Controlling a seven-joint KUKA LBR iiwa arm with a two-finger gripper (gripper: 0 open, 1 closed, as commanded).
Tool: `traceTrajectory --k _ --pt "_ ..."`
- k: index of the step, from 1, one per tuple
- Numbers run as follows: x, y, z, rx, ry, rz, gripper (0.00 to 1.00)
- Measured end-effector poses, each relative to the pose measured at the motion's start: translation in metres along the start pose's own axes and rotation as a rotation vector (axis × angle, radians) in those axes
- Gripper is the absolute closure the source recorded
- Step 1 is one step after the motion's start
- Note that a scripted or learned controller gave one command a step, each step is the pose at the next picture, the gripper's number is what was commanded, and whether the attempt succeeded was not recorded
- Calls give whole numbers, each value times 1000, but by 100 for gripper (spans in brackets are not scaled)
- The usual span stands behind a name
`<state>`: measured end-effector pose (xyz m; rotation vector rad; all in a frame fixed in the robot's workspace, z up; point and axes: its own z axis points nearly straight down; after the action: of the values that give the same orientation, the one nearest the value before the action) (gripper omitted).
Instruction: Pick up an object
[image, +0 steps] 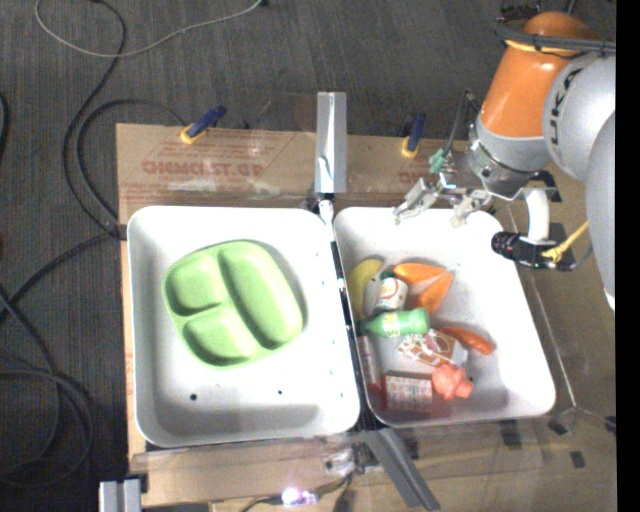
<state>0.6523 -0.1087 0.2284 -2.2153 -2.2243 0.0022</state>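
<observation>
The claw (436, 200) is seen above the far rim of the right bin (520, 330), its two thin fingers (412, 207) spread apart with nothing between them. The arm (540, 90) is cut off by the frame's right and top edges, so only its orange band and part of the grey body can be made out. The objects are heaped in the right bin's left half: a yellow banana-like piece (362, 282), an orange wedge (425, 280), a green bottle (397, 324), an orange carrot-shaped item (470, 339), a pink figure (452, 381) and a red packet (408, 389). Several overlap, and a small white item among them cannot be identified. A green divided tray (234, 301) lies in the left bin (160, 400). The brown bench (230, 165) is partly hidden beneath both bins
</observation>
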Motion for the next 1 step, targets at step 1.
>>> traceTrajectory --k 1 --pt "-34 -60 122 1 0 35 0"
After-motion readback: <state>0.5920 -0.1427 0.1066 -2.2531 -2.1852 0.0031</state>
